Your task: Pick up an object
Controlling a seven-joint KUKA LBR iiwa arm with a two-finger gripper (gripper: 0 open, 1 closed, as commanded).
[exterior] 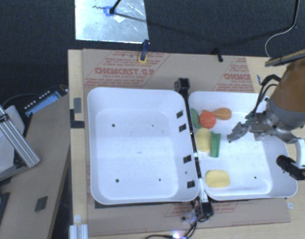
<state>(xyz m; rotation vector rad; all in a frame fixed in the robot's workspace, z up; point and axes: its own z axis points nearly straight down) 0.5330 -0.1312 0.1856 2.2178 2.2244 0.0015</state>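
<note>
With its grip state impossible to tell, the hand (235, 133) is hovering beside the green block (215, 145), risking nudging it against the crowded yellow piece (203, 139).

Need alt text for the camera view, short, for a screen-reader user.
A grey robot arm reaches in from the right, its gripper hovering above the right white bin, near a cluster of toy foods at the bin's left side: a red piece, an orange piece, a green block and two yellow pieces. The left white bin sits alongside.
</note>
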